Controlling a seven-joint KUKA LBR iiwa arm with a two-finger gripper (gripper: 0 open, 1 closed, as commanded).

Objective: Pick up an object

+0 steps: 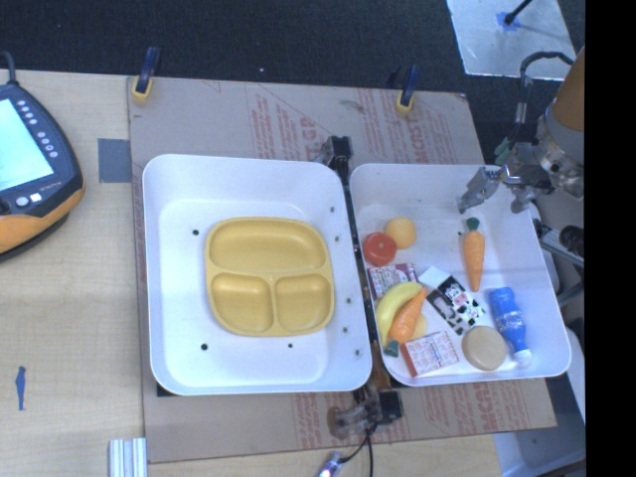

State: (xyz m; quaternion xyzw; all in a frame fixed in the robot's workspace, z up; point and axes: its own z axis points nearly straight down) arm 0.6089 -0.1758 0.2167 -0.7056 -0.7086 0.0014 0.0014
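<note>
My gripper point(499, 197) hangs over the far right part of the right bin point(437, 182), open, with nothing between its fingers. Just in front of it lies an orange carrot point(473, 254), its green top pointing toward the gripper. In the same bin are a red tomato point(379, 247), a yellow-orange ball point(400, 231), a banana point(394, 301) with a small carrot point(407, 316) across it, a cow-patterned box point(457, 301), a blue bottle point(508, 318), a tan round piece point(484, 347) and two red-and-white packets point(430, 352).
The left bin point(164, 266) holds a yellow divided tray point(269, 274). A control pendant point(25, 172) lies at the bench's left edge. Clamps point(146, 73) hold the cardboard at the back.
</note>
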